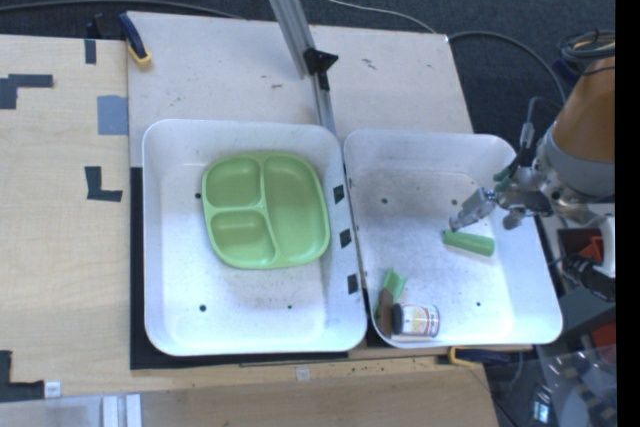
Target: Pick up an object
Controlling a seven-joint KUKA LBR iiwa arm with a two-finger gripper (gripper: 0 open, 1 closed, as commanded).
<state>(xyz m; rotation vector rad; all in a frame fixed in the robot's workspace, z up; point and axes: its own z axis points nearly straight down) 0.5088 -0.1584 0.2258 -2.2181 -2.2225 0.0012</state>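
Camera view, looking down at a slant, has a small green block (469,242) lying flat on the floor of the right bin (400,165), toward that bin's right side, its long axis running roughly left to right. Just above it and to its left hang the jaws (468,213), reaching in from the grey wrist at the right; their tips sit near the block's upper left end, and nothing shows between them (whether they are spread or pressed together I cannot tell, as they read as one thin grey shape). Behind the wrist the arm's orange band (592,110) rises at the right. Down at the front edge of the same bin lie a small can with a white label (414,320), tipped on its side, and a second, smaller green piece (392,286) just above it; both are well apart from the block. The left bin (170,315) touches the right one along their shared wall and holds a green divided plate (266,210) with three compartments, set near its middle. Both bins rest on a pale tabletop (230,55), where a blue and yellow clamp (134,38) sits near the far left corner.
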